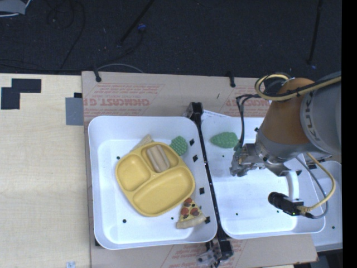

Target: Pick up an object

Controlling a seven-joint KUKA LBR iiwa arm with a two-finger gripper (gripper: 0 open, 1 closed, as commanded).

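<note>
A yellow divided plate [139, 197] lies in the left bin [106, 228] with a tan hot-dog piece [158, 158] in its top compartment. A green round toy [179, 145] rests at the plate's upper right edge, and a pizza slice toy [190, 214] lies by the plate's lower right. A green leafy toy [224, 139] sits at the back of the right bin [251, 216]. My gripper [240, 166] hangs low over the right bin, just below and to the right of the leafy toy. Nothing shows between its fingers.
A black divider [203, 166] runs between the two bins. Cables and a black connector [284, 202] trail from the arm over the right bin's right half. A cardboard sheet [139, 96] lies under both bins, on the pale wooden bench [39, 177].
</note>
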